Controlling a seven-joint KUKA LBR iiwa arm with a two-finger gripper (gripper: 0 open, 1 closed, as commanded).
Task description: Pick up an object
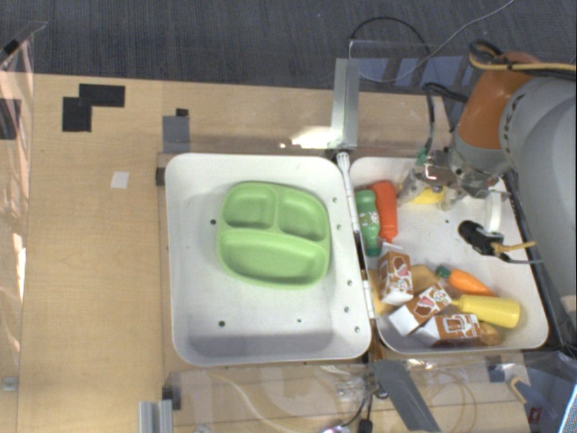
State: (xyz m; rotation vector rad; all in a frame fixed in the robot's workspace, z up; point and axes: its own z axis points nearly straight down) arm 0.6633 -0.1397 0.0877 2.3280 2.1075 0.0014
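Note:
My gripper (435, 180) hangs low over the back of the right bin (424, 233), with the grey arm and its orange band reaching in from the right. A small yellow object (424, 198) lies right under it, partly hidden. Along the bin's left wall lie a green bottle (365, 218) and a red-orange stick (386, 209). Toward the front are a brown-and-white carton (395, 276), a carrot (467, 282) and a yellow bottle (492, 311).
The left bin (194, 323) holds a green divided plate (272, 234). More small cartons (444, 318) crowd the front of the right bin. A metal post (346, 97) stands behind the wall between the two bins.

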